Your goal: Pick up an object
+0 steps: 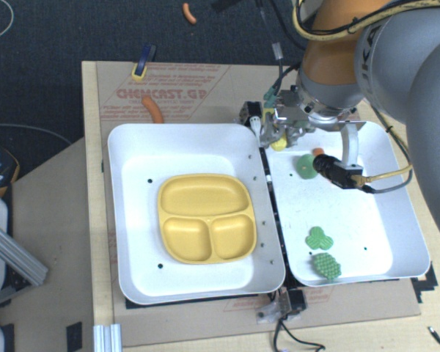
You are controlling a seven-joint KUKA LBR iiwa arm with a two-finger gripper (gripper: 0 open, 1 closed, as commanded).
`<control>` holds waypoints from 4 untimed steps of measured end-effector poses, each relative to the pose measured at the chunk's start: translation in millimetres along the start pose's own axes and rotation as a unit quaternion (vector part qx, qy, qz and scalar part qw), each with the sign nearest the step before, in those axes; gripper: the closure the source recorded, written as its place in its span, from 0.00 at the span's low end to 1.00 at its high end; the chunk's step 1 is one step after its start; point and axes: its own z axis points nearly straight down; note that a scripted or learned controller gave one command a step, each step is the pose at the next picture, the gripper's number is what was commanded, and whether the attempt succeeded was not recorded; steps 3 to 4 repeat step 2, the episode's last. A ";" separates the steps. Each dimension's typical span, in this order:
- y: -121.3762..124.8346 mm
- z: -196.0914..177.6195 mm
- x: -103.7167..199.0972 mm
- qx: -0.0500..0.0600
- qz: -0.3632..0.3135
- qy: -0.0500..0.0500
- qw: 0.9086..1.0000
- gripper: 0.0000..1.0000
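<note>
My gripper (281, 132) hangs low over the far left corner of the right bin (381, 218). A small yellow object (279, 144) shows just beneath it, partly hidden by the gripper body. A round green object (306, 166) and a small orange piece (317, 152) lie just to the right of it. Nearer the front of the same bin lie a green leaf-shaped piece (319, 237) and a green knobbly piece (325, 265). The left bin (132, 196) holds a yellow divided plate (205, 217).
A black cable fitting (341, 173) hangs from the wrist over the right bin. An orange carrot-like piece (153, 109) and a blue-yellow tool (141, 63) lie on the cardboard behind the left bin. The arm's bulk covers the right bin's far side.
</note>
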 end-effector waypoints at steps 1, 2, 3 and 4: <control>-9.8 0.5 2.8 0.004 0.001 0.000 1.000 1.00; -3.7 3.4 9.8 0.002 0.001 -0.001 1.000 1.00; -3.7 3.4 9.8 0.002 0.001 -0.001 1.000 1.00; -3.7 3.4 9.8 0.002 0.001 -0.001 1.000 1.00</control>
